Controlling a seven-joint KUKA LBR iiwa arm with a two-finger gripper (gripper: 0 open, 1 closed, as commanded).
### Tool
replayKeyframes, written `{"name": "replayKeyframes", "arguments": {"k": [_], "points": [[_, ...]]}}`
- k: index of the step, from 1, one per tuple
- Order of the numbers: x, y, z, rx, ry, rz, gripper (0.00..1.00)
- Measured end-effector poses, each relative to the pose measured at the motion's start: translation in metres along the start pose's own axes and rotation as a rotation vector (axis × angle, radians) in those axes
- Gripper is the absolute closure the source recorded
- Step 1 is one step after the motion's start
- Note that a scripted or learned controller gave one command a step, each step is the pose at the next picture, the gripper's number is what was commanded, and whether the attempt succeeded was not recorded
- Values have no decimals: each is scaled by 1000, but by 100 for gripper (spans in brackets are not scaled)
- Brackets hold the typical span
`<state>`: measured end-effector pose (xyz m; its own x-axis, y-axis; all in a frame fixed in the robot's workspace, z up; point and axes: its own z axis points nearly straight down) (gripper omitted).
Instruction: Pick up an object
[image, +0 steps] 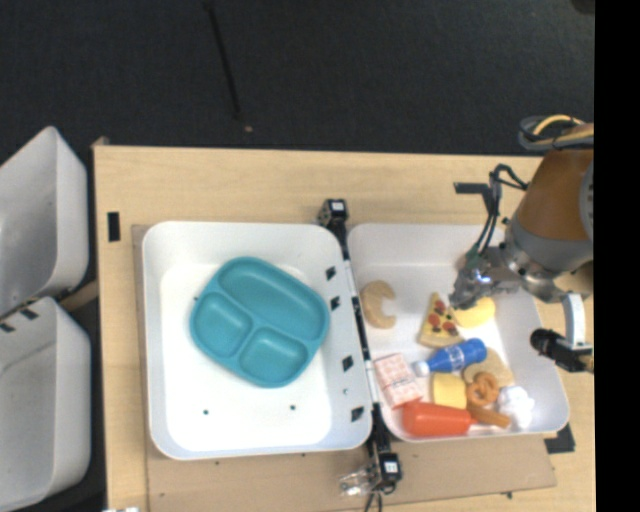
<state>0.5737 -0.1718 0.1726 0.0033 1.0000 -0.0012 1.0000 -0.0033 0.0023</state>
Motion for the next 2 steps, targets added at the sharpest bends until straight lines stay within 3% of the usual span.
{"name": "replayKeyframes", "arguments": {"k": [1, 2], "points": [[4, 8, -45, 0, 0, -6, 100], [3, 10, -67, 3, 1, -8, 100]]}}
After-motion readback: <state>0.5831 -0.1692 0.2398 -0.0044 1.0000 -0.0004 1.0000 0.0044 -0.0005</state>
